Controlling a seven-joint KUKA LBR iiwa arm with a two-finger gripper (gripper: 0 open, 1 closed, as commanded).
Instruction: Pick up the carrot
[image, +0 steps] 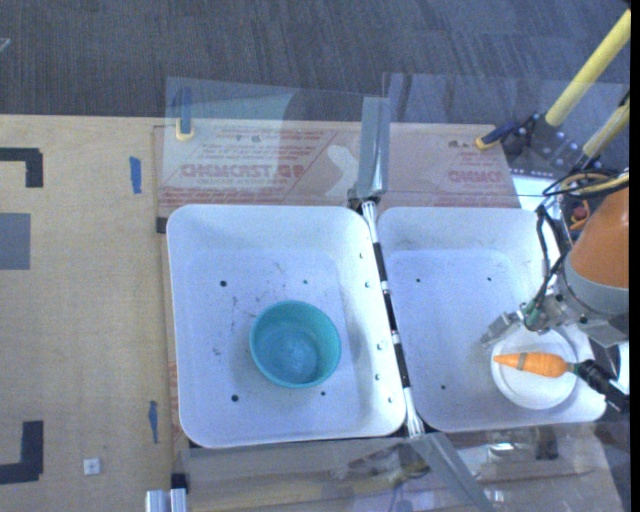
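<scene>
Claw (528, 322) of mine hangs low at the right side of the right bin (450, 300), just above and left of the carrot (533, 364); whether it is parted or closed I cannot tell from this slant. Nothing is clamped in it that I can see. The carrot lies on its side on a small white plate (540, 392) in the near right corner of that bin, pointed end toward the left, stubby end toward the right. I judge it light, stiff and smooth, likely to roll or skid on the plate if nudged off-centre. I would take it across its thicker middle, squeezing across its width. Over in the left bin (250, 250) sits 1 teal bowl (295, 344), well apart. Both bins rest on the bench (80, 300).
</scene>
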